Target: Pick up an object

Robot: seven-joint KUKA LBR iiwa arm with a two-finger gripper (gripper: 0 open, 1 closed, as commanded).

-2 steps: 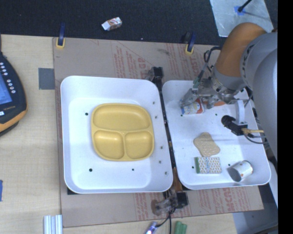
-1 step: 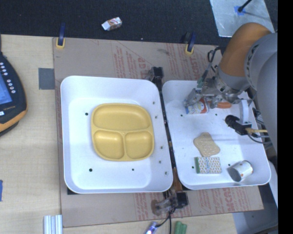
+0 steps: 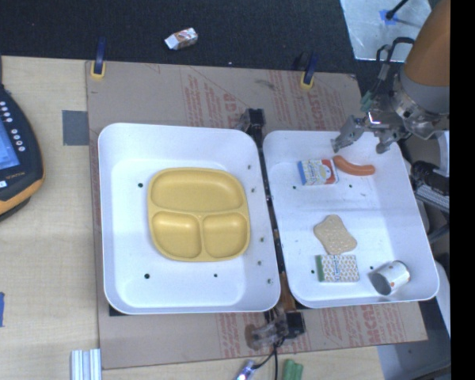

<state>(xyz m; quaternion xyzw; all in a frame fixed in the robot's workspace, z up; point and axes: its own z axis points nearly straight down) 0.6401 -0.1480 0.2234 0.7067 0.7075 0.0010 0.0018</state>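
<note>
Brown cardboard covers the wooden bench (image 3: 47, 275), and on it two shallow white bins sit side by side. Over the far rim of the right bin (image 3: 396, 212) hangs the gripper (image 3: 367, 138), its two fingers (image 3: 345, 139) spread apart with nothing between them. Above the fingers the metal wrist rises toward the right edge, where the arm's orange band (image 3: 434, 42) shows.

Just below the spread fingers, inside the right bin, lies a small orange sausage-shaped piece (image 3: 355, 166), apart from the tips. Beside it, to the left, lies a small white packet with blue and red print (image 3: 316, 172). Further toward the near rim rests a tan, speckled slice shaped like bread (image 3: 334, 233), then a flat patterned card with a green edge (image 3: 337, 268), and at the near right corner a small white cup on its side (image 3: 390, 277).

Well to the left of the fingers, the left bin (image 3: 119, 212) holds a yellow divided plate (image 3: 198, 213) with three compartments.
</note>
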